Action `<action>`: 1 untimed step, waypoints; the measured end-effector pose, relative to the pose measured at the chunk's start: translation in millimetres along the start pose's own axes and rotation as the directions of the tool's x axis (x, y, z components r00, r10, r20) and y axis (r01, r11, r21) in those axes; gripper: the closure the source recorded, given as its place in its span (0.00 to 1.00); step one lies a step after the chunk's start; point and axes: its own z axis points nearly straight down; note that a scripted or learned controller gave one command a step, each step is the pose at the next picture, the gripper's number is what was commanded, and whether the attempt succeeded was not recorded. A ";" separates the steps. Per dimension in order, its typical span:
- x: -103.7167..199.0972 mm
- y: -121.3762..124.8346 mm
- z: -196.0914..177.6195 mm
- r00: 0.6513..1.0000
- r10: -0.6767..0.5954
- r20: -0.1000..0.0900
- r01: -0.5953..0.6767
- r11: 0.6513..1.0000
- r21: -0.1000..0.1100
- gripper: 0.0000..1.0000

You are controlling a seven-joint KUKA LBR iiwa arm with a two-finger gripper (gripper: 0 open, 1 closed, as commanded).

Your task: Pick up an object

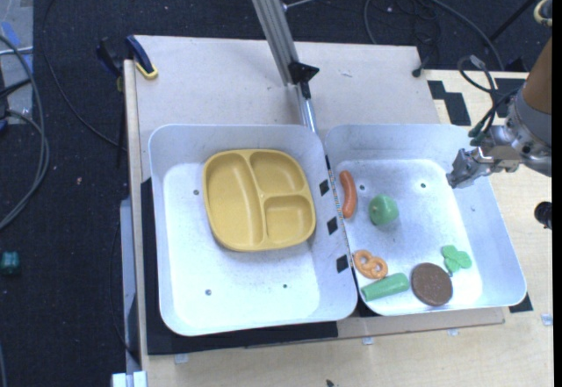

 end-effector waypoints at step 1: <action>50.6 8.5 -3.4 1.000 -0.005 -0.003 0.005 1.000 0.005 1.00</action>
